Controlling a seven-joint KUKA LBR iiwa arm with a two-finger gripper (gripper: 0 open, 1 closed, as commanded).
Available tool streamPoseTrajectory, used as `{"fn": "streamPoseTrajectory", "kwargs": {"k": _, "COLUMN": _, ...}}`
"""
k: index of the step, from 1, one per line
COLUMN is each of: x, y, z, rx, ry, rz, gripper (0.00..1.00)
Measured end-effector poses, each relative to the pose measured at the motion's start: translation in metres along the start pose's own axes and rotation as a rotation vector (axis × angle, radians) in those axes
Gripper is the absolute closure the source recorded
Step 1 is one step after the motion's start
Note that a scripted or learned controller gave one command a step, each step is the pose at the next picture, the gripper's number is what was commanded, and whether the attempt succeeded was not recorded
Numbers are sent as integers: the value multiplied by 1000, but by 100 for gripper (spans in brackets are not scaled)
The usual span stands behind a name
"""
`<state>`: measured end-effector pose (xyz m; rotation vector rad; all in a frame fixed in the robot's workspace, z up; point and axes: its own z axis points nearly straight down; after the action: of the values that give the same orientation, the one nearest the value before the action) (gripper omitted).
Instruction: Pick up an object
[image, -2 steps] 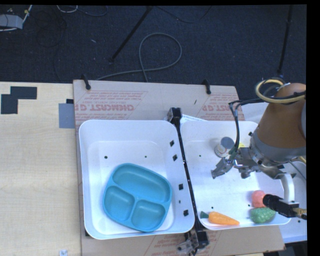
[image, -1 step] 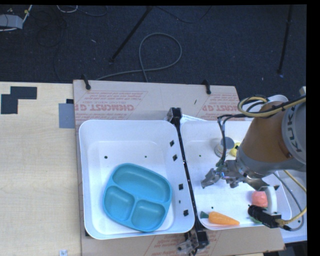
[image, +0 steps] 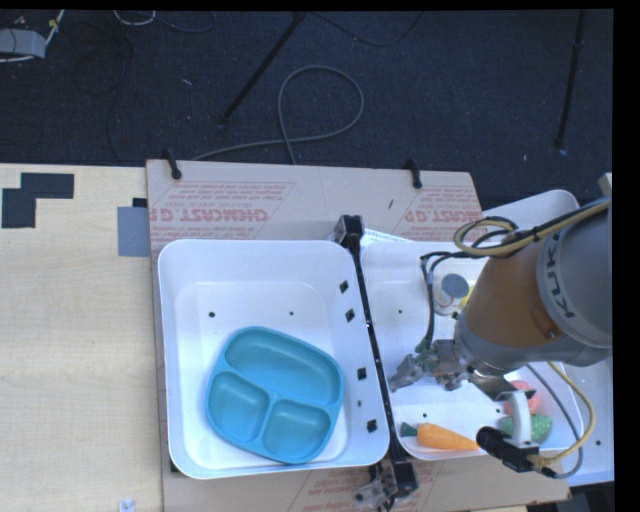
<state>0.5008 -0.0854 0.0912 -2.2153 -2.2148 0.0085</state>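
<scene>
My gripper (image: 418, 368) is low inside the right bin (image: 398, 300), near its left wall, at the end of the grey arm with the orange band (image: 505, 305). An orange carrot (image: 445, 437) lies just below it by the bin's front edge, apart from the gripper. To the carrot's right sit a green piece (image: 535, 427) and a pink and white piece (image: 520, 403), partly hidden by the arm and its cables. A small round grey and yellow object (image: 450, 290) rests toward the back of the bin. I see nothing held by the gripper.
The left bin (image: 185, 300) holds a blue divided plate (image: 275, 393). A black divider (image: 362, 340) runs between the two bins. Cables (image: 480, 235) loop off the arm above the right bin. A black part (image: 505, 448) pokes out near the front right.
</scene>
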Motion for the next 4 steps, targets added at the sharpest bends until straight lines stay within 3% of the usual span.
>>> {"fn": "streamPoseTrajectory", "kwargs": {"k": 1, "x": -2, "y": 1, "z": -13, "rx": -3, "ry": -1, "rz": 8, "gripper": 100}}
{"fn": "streamPoseTrajectory", "kwargs": {"k": 3, "x": -7, "y": -7, "z": -116, "rx": -13, "ry": -3, "rz": -1, "gripper": 100}}
{"fn": "streamPoseTrajectory", "kwargs": {"k": 4, "x": -8, "y": -7, "z": -137, "rx": -10, "ry": -2, "rz": 0, "gripper": 100}}
